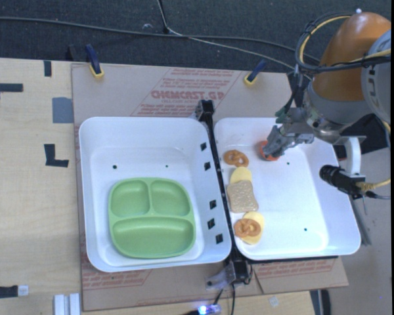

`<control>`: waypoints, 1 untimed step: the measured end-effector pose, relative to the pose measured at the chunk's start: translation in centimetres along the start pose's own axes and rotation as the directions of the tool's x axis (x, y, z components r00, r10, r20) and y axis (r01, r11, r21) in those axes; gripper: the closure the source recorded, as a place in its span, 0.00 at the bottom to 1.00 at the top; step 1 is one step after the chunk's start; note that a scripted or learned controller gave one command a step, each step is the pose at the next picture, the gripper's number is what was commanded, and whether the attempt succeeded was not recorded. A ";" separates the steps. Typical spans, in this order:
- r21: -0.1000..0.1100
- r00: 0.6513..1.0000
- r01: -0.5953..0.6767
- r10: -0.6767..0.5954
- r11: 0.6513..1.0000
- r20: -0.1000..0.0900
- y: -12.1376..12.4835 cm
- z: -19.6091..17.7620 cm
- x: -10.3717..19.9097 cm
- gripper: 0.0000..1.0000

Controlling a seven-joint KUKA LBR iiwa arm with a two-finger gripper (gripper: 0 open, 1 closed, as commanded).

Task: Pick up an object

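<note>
**Orange-red piece (270, 155) at the tip of the pincer (276, 147), right-hand bin (302, 202)**

Orange-red and small, the piece lies on the white floor of the right-hand bin, in its upper half and a little left of its middle. The pincer comes down onto it from the upper right and covers its upper side, so its shape is hard to make out. Whether the pincer is apart, together or clamped on the piece cannot be told from this angle.

Just left of the piece, and apart from it, lies a brown pretzel (236, 157). Below the pretzel, a column of food shapes runs down the left side of the same bin. First comes a pale yellow piece (241, 174), then a tan slab (241, 196) like a slice of bread touching it. Lowest is a second pretzel (247, 228), resting on a yellow round (257, 223).

Behind the pincer, the grey arm with its orange band (351, 44) fills the upper right of the frame.

A black divider (212, 169) separates the two bins. The left-hand bin (98, 149) holds a green plate (151, 216) with three compartments, set toward the lower part of the bin.

Both bins stand on a sheet of brown cardboard (177, 90) with red print. Two blue-and-yellow clamps hold its top edge, one at the upper left (93, 63) and one nearer the upper middle (253, 75). The cardboard lies on a pale wooden tabletop (26, 195) marked with bits of black tape (52, 156) on the left of the frame.
</note>
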State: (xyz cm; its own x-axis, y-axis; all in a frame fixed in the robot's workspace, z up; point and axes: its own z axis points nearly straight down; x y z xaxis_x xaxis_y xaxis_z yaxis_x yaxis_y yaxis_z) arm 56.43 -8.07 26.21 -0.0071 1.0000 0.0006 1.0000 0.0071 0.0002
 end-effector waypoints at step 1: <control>0.001 1.000 0.000 0.000 1.000 0.000 1.4 0.2 5.5 1.00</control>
State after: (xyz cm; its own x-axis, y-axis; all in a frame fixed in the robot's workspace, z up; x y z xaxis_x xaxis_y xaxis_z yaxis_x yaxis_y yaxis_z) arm 57.77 -2.59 26.04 -0.0069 1.0000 0.0007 1.0000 0.0069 -0.0006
